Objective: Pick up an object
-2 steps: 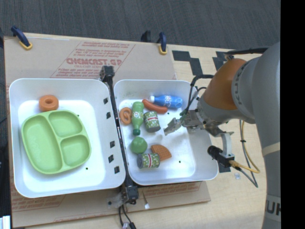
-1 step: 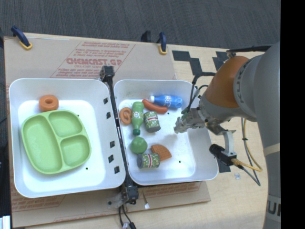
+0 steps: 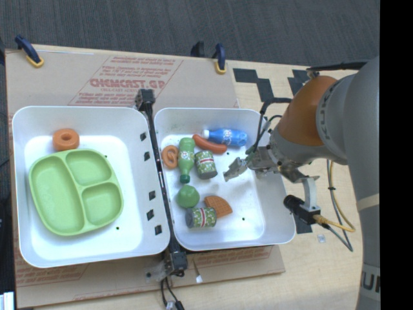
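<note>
Your gripper (image 3: 233, 168) hangs in the right bin (image 3: 258, 231) toward its right edge, its opening impossible to judge, beside the small can (image 3: 206, 165) near the bin's middle: probably light, stiff, slippery, so clamp its round sides.

You had two white bins: the left bin (image 3: 26, 237) and the right bin (image 3: 274, 231). The left one held one green divided plate (image 3: 74, 189) and one orange ring (image 3: 65, 139) at its 11 o'clock. The right one held two cans, one (image 3: 206, 165) near centre and one (image 3: 201, 217) at 6 o'clock, one blue bottle (image 3: 226, 136), one green bottle (image 3: 186, 159), one red sausage (image 3: 210, 144), one green ball (image 3: 188, 196), one orange pretzel-like piece (image 3: 170, 156) and one brown biscuit-like piece (image 3: 220, 205).
</note>
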Robot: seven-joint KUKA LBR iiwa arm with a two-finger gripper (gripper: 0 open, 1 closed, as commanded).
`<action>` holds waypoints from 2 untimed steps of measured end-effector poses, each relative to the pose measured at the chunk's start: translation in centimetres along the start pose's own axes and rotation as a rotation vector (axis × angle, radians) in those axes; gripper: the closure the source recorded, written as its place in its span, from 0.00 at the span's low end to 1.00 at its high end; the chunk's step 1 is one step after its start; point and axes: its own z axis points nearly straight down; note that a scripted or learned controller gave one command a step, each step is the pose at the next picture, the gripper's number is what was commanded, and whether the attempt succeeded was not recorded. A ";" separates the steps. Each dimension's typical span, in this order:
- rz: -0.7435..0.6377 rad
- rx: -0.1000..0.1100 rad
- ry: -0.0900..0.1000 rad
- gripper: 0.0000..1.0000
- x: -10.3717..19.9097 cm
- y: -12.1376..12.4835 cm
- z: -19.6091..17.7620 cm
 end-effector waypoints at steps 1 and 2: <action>0.012 0.000 0.005 0.00 2.1 -6.3 2.1; 0.006 -0.002 0.003 1.00 2.0 -6.2 1.0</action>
